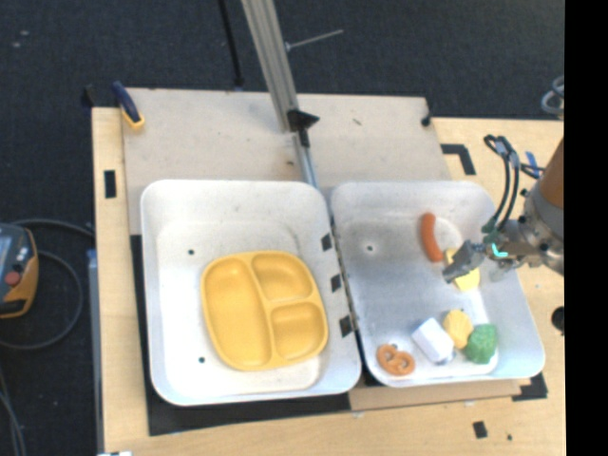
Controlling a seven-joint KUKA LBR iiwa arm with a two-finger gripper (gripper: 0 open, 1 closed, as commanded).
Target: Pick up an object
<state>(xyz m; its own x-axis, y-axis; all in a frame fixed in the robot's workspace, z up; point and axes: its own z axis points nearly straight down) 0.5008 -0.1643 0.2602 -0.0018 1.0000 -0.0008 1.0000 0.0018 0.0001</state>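
Observation:
The right bin [380,217] holds several toy foods. An orange sausage [431,237] lies near its middle right. Along the front right sit a brown pretzel [396,359], a white block [432,340], a yellow lumpy piece [458,326] and a green piece [482,343]. My gripper [464,262] reaches in from the right, over the bin's right side. A small yellow wedge [466,279] shows right at its tip, touching or just below it. I cannot tell from this view whether the wedge is gripped or lying on the bin floor.
The left bin [171,217] holds a yellow divided plate [264,308]. A grey metal post [275,60] leans over the back of the bench between the bins. A blue and yellow clamp [127,105] sits on the bench's back left corner.

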